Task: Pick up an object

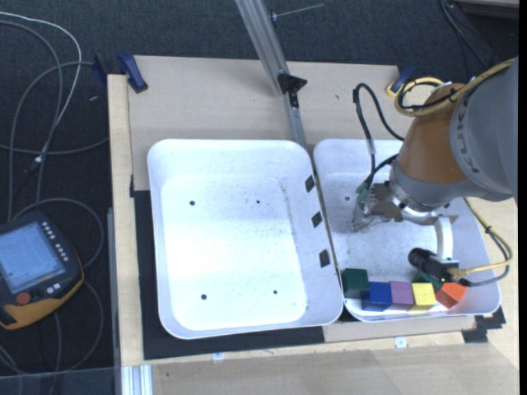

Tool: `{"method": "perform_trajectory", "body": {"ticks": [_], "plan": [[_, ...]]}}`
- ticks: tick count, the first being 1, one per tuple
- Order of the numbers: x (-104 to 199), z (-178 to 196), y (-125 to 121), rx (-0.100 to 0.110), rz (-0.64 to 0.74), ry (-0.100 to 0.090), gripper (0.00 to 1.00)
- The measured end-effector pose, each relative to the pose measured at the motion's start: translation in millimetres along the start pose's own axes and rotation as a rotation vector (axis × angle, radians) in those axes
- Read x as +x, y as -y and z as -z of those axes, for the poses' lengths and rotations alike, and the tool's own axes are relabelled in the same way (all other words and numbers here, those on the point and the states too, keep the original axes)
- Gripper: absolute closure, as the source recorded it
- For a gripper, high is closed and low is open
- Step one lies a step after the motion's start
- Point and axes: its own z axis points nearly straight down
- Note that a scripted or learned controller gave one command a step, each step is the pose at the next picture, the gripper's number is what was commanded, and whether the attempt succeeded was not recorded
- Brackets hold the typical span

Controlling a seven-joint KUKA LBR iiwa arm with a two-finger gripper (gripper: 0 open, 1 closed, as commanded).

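Observation:
Along the near wall of the right bin (346, 167) several small blocks sit in a row: a dark green block (355, 281), a blue block (380, 294), a purple block (401, 292), a yellow block (422, 294) and an orange block (450, 295). My gripper (363, 215) hangs over the middle of the right bin, pointing left, well above and left of the row. Nothing shows between its fingers.
The left bin (230, 237) lies beside the right one, with black clips along the shared wall. A metal rail (262, 31) slants in from the top. A teach pendant (33, 262) lies off the bench to the left.

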Motion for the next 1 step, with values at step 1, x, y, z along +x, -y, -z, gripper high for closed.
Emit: {"method": "perform_trajectory", "body": {"ticks": [1], "plan": [[-6.5,-3.7,29.1,0.006,-0.001,0.000,1.00]]}}
